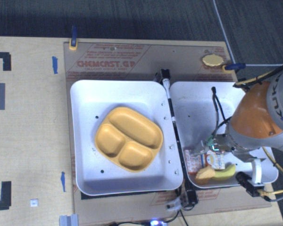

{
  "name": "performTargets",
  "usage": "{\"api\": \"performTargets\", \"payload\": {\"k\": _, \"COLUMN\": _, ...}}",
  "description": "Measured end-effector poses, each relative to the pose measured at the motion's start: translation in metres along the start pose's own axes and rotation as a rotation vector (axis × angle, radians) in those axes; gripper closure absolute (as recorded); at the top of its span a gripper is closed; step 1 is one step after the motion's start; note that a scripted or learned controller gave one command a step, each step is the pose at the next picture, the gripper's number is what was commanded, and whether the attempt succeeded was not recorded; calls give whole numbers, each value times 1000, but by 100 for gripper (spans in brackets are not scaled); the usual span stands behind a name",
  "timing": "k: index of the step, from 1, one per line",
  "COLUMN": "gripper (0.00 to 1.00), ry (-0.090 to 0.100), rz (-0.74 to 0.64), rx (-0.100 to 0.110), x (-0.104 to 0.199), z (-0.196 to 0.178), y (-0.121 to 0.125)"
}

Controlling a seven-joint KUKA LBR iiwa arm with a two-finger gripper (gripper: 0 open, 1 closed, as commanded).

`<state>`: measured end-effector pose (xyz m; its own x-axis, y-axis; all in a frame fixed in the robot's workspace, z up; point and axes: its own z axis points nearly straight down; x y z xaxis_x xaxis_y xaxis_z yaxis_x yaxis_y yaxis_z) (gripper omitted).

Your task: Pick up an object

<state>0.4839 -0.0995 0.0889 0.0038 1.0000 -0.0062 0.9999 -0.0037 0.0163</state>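
The bench (28,140) is pale wood-grain board under a brown cardboard sheet (132,60) with red print, and carries two shallow white bins of smooth, glossy plastic. The left bin (85,98) holds a yellow compartment tray (128,138), rounded, matte, moulded upside down into three swollen lobes. The arm (259,114), grey with an orange band, reaches into the right bin (193,102) and stands over its near corner. There lie a banana (217,173), curved and yellow with a paler cut end, and touching it a small printed packet (193,162), crinkled, red and white. The gripper (216,160) sits directly above these, but whether it is spread or closed cannot be told. Judgement: nothing is seen lifted; the pick is at the approach or grasp stage, with lifting outstanding.
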Motion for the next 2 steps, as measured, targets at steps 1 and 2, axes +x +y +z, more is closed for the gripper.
{"api": "performTargets", "payload": {"k": 1, "gripper": 0, "ry": 6, "rz": -4, "rx": 1, "x": -3, "z": 0, "y": 0}}
{"api": "performTargets", "payload": {"k": 2, "gripper": 100, "ry": 4, "rz": -3, "rx": -6, "x": -4, "z": -11, "y": 2}}
